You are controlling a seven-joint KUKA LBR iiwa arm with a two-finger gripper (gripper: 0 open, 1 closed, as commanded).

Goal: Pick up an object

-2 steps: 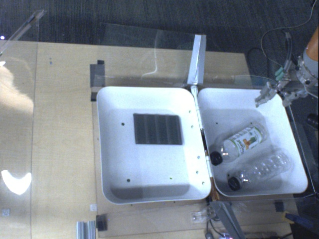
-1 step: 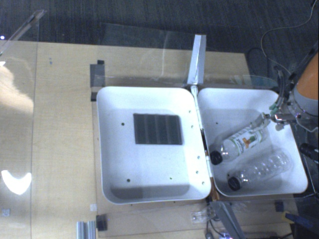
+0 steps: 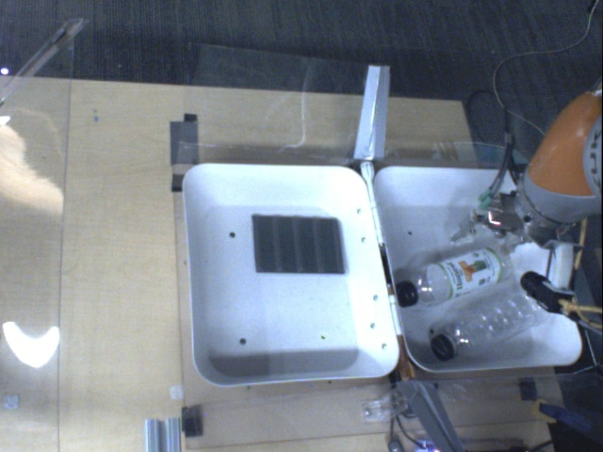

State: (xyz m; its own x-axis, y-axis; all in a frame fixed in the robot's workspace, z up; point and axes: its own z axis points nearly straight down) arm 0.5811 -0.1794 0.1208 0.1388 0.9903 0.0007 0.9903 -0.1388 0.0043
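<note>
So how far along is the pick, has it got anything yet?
Nothing looks picked yet. Both clear bottles, the labelled one and the plain one, lie on the floor of the right bin. The gripper is low over that bin beside the labelled bottle. The grasp and the lift are left.

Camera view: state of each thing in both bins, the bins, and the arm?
labelled bottle: lying on its side in the right bin, black cap on, cap toward the left bin
clear bottle: lying on its side nearer the front wall, black cap on
left bin: holds a dark grate, flat on its floor
right bin: holds both bottles
gripper: low over the right bin, above the labelled bottle
</note>
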